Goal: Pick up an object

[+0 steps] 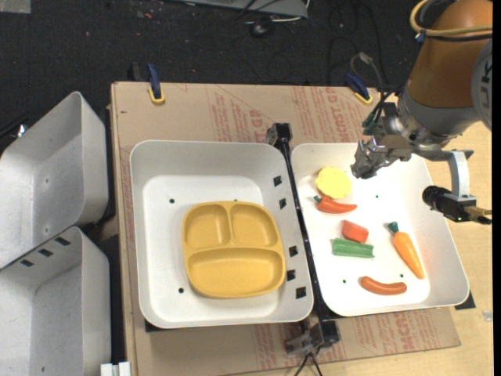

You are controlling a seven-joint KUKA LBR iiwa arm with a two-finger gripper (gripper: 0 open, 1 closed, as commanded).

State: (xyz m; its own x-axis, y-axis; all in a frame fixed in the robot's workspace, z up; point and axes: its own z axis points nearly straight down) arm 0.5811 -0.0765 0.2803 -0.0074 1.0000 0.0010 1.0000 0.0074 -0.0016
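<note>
So the bench [219,104] was a brown board with red printing across it, held down by blue-and-yellow clamps [155,84] along the far edge. Two shallow white bins sat right on it, side by side and touching along a black strip in the middle. The left bin [153,210] took up the middle of the board, and the right bin [438,241] ran close to the board's right edge. At the near edge, another clamp [313,337] sat just below the spot where both bins met.
</note>
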